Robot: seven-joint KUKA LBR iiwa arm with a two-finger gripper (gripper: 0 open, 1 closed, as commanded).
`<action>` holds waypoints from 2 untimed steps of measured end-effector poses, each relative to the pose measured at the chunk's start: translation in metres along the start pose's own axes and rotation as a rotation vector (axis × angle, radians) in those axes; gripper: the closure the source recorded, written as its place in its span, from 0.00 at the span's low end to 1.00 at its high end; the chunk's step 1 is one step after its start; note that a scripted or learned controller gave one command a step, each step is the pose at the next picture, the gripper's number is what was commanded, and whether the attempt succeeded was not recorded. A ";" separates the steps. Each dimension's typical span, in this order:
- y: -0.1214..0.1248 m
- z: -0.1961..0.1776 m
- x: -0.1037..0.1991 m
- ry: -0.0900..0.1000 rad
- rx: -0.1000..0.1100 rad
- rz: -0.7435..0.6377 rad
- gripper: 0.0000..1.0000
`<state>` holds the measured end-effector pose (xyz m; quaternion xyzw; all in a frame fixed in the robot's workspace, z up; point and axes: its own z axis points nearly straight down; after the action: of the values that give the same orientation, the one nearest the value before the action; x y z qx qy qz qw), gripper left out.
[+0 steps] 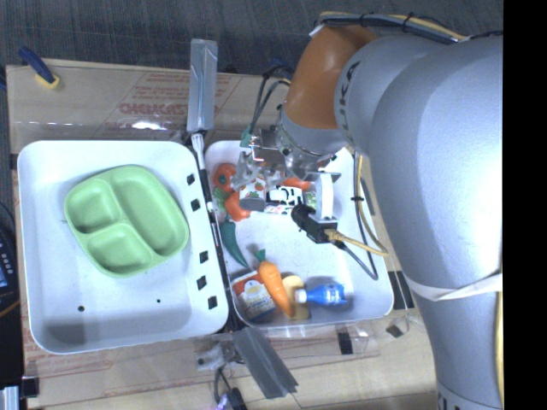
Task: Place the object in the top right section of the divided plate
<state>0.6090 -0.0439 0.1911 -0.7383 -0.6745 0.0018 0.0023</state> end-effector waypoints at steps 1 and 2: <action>0.052 -0.085 -0.059 -0.002 -0.007 -0.353 1.00; 0.062 0.074 -0.107 -0.004 -0.018 -0.256 1.00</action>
<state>0.6608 -0.1562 0.1171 -0.6460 -0.7633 -0.0030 -0.0056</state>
